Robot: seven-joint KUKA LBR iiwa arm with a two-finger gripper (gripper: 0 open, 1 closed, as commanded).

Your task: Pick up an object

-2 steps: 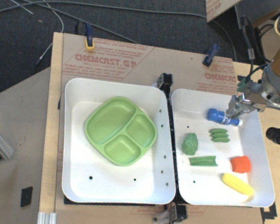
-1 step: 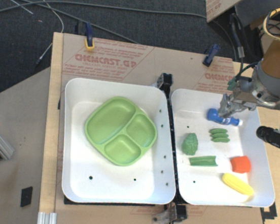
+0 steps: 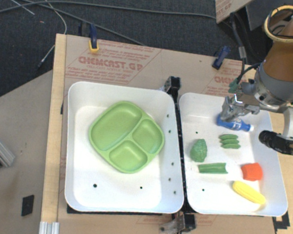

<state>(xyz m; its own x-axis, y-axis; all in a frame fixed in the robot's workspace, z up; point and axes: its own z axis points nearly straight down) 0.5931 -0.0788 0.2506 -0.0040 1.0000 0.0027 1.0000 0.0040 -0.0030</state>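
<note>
Nearest us in the right bin (image 3: 279, 203) we see a yellow banana (image 3: 249, 192), an orange block (image 3: 252, 171), a green stick (image 3: 212, 168) and a bumpy green lump (image 3: 199, 150), while a green divided plate (image 3: 127, 136) lies in the left bin (image 3: 72, 131). Farther back come green pea pods (image 3: 229, 141). At the far end the claw (image 3: 233, 115) stands low over a blue object (image 3: 235, 123), touching it, but we cannot tell how wide it is set.

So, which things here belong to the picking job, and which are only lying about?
Job: hand; blue object under it; green beans; green lump; green stick; orange block; yellow banana.
Lying about: green divided plate in left bin; clamps; cables.
</note>
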